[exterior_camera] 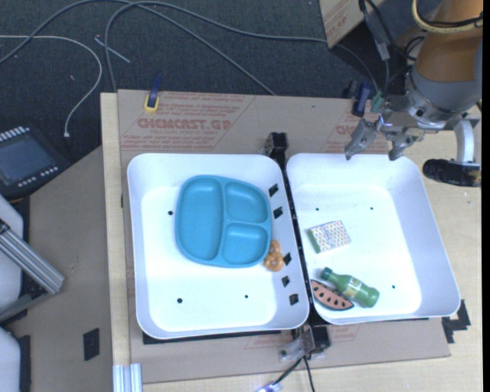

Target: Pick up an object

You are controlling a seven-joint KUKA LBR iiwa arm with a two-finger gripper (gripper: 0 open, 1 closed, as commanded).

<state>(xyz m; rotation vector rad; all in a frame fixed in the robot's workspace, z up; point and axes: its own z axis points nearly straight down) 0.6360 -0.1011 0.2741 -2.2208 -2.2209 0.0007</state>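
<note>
- From the camera above, we see a bench topped with printed brown cardboard [230, 122], standing on dark carpet [230, 46] where loose cables [84, 53] trail.
- A small screen [27, 157] sits off the bench at the left, and a cardboard box [341, 19] lies at the top.
- Two white bins sit side by side, their inner rims touching. The left bin [153, 291] holds a blue divided plate [223, 220], with a small orange-brown item [273, 257] just beside the plate's lower right corner.
- The right bin [413, 230] holds a small patterned packet [330, 236], a green bottle [351, 287] and a watermelon slice [328, 295] touching the bottle at the near rim.
- The gripper [377, 147] hangs above the right bin's far rim, its two fingers spread apart with nothing between them, well apart from all three objects.
</note>
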